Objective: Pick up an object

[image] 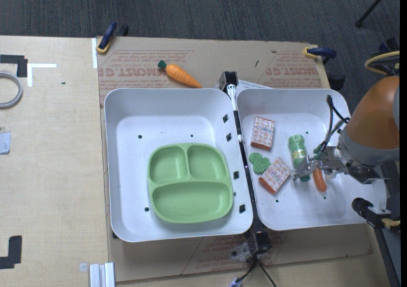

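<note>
Bench (51,184) was tan, with a cardboard sheet (210,60) under two white bins side by side. Left bin (127,126) held a green three-compartment plate (189,182), sitting flat, roughly centred and a bit toward the near wall. Right bin (299,206) held the small stuff.

Arm (376,128) came in from the right – grey body, orange band above the wrist – reaching low over the right bin's right half. Gripper (310,168) sat down among the objects, just beside the green bottle (297,150) and the small orange piece (319,181). Fingers were too small and cluttered to read, so I can't tell whether they were apart or closed, or whether anything was between them.

Other items in the right bin: one printed box (263,132) near the middle, a second printed box (275,175) tilted closer to the near side, and a small green ridged piece (259,163) touching that second box on its left.

Outside the bins – a toy carrot (180,74) lay on the cardboard behind the left bin, well apart from everything else.
</note>
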### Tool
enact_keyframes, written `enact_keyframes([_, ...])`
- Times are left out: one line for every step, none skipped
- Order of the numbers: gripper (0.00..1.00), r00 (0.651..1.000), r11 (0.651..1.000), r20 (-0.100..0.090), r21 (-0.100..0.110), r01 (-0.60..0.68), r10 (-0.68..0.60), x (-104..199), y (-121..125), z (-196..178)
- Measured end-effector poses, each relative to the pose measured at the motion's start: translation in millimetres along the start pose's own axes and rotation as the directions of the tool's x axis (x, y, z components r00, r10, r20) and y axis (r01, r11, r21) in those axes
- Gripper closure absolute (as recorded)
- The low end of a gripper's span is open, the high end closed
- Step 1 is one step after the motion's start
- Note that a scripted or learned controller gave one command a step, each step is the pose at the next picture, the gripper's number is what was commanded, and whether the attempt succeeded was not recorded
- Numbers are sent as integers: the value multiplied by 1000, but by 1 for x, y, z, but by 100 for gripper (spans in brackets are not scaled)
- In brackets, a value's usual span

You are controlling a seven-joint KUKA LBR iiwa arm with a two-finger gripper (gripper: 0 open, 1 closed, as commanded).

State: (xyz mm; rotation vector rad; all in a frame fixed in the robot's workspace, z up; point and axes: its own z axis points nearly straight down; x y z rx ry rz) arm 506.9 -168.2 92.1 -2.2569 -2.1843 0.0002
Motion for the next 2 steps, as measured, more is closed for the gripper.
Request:
enact_keyframes([100, 1000, 1000, 0, -1, -2, 2, 0, 1, -10])
enact_keyframes([100, 960, 960, 2, -2, 279, -279, 54, 31, -153])
